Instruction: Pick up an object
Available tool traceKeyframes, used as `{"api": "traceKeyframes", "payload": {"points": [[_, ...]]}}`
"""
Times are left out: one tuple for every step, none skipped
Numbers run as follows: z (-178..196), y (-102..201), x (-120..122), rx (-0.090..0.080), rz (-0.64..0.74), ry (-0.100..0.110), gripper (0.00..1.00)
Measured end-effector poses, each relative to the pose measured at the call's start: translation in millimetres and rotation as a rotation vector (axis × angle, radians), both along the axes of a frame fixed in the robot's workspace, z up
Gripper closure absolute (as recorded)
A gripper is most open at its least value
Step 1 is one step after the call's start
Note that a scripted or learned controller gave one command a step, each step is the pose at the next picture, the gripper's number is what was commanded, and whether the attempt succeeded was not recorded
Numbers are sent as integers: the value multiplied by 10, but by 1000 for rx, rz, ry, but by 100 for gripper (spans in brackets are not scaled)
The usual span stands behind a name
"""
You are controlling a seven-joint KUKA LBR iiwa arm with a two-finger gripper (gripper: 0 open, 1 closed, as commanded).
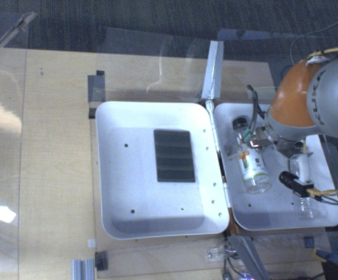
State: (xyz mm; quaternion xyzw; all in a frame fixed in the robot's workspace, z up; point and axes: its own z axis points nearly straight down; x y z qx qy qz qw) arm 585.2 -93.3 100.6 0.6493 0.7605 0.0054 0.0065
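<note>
Down in the right bin point(274, 213), the hand point(256, 140) sits low under the wrist, near that bin's far left part. Whether it is released or clenched cannot be told, since the wrist covers it from above. Nothing can be seen held in it.

A clear bottle point(254, 169) with a white label lies on its side on the right bin's floor, just in front of the hand. Whether the two touch cannot be told. A small black knob point(239, 123) lies near the far left corner of that bin, just beside the hand. A small clear cup point(305, 206) stands near the bin's front right corner, well apart from the bottle.

The left bin point(108, 174) holds one dark ribbed block point(173, 156), lying flat near its middle, apart from every wall.

Both bins rest side by side on the pale wooden desk point(46, 174). The grey arm point(335, 98), with its orange band point(291, 101), reaches over the right bin's far right side.
</note>
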Motion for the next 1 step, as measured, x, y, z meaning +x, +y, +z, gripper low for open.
{"api": "traceKeyframes", "payload": {"points": [[854, 666, 73, 0, 103, 10, 100]]}}
